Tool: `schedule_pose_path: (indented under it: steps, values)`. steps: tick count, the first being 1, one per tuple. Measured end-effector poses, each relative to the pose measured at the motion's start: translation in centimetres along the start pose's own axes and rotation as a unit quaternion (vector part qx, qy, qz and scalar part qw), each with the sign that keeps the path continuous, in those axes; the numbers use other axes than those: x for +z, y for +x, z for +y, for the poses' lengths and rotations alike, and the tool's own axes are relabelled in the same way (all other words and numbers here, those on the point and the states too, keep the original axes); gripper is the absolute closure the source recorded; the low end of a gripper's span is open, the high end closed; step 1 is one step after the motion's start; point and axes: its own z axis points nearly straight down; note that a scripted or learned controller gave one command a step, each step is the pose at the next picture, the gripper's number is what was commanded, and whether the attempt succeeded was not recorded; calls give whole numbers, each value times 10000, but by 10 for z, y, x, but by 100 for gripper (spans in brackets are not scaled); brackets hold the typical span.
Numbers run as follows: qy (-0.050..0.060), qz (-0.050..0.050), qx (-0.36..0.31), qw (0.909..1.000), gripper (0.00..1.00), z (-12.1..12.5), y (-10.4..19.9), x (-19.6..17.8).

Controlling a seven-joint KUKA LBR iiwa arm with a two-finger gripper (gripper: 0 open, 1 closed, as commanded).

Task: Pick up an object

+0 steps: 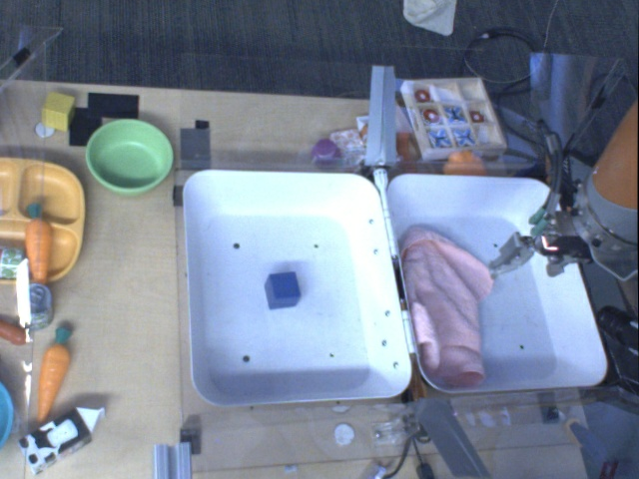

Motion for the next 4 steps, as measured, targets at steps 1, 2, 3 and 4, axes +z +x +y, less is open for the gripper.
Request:
schedule_pose_path:
  steps: [1,2,3,4]
  values:
    - [5,0,-165,9999,0,39,-14,89]
    - [-35,-10,-465,9989,0,65,-48,173]
    - [-58,-18,-1037,9946,0,61,-7,173]
    - [-120,-37,-1047,9944,100,65,-7,159]
